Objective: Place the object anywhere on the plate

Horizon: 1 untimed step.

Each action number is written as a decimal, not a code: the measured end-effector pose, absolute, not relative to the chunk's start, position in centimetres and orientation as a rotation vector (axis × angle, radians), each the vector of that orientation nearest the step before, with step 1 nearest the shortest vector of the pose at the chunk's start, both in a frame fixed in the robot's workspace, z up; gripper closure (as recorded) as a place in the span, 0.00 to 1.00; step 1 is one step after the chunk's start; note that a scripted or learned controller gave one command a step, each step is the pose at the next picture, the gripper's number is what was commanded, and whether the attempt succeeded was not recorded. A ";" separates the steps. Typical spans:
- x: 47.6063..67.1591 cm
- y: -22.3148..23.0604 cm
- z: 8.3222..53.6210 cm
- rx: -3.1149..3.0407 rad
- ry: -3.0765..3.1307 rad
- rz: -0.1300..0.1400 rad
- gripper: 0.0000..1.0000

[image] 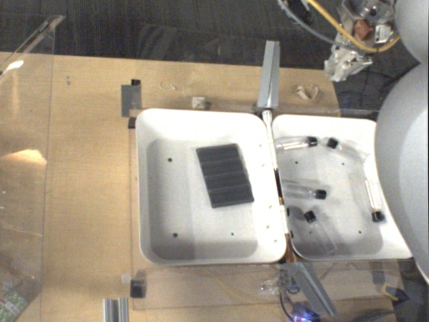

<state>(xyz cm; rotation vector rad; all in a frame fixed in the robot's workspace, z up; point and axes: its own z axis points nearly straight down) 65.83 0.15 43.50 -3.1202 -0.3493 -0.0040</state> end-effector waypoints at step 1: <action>66.3 -4.0 39.2 -3.125 -0.323 0.002 1.00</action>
